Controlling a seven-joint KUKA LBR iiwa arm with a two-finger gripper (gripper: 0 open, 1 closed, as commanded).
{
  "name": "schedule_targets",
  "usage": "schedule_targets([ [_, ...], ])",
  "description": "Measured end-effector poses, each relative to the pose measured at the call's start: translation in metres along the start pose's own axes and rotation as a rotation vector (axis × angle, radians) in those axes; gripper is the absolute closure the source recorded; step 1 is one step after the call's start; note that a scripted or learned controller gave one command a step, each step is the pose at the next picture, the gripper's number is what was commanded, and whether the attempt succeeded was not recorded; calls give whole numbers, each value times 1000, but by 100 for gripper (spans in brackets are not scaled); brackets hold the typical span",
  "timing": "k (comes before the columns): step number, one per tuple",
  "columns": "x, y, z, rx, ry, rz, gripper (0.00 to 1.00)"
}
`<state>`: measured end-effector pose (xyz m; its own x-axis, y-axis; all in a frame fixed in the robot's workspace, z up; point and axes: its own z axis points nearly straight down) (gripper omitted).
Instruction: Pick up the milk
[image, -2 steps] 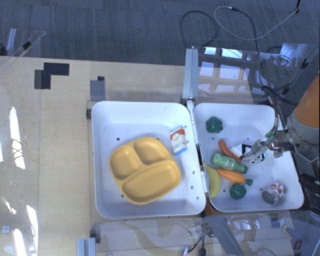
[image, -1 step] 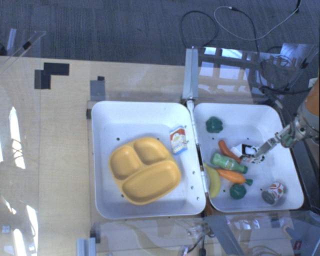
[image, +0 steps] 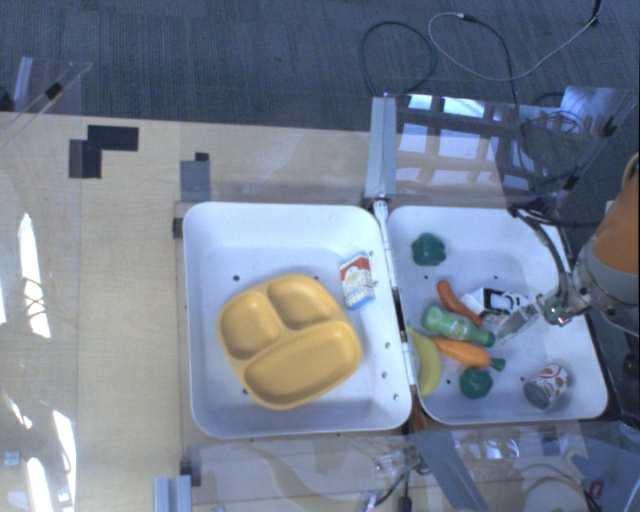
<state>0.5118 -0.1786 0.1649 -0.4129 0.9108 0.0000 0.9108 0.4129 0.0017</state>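
The milk (image: 357, 281) is a small white carton with red and blue print. It lies in the left bin (image: 210, 330) close to that bin's right wall, just right of a yellow divided plate (image: 288, 340). My gripper (image: 513, 324) hangs low over the middle of the right bin (image: 590, 395), reaching in from the right. It sits well to the right of the milk, across the wall between the bins. Its tip is near a green bottle (image: 455, 325) and a black-and-white item (image: 500, 299). Nothing shows in its grasp.
The right bin also holds a dark green lump (image: 428, 249), an orange sausage shape (image: 452, 297), a carrot (image: 463, 352), a banana (image: 428, 366), a green pepper (image: 476, 382) and a can (image: 547, 385). Cables and a metal frame (image: 470, 150) stand behind.
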Motion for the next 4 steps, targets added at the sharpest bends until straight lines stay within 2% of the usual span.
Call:
schedule_targets([
  [1,-44,32,73,0,0,-46,0],
  [2,-45,35,64,-4,-3,-48,100],
  [3,-15,70,-10,-2,-2,62,100],
  [4,-12,166,-45,-3,-3,47,100],
])
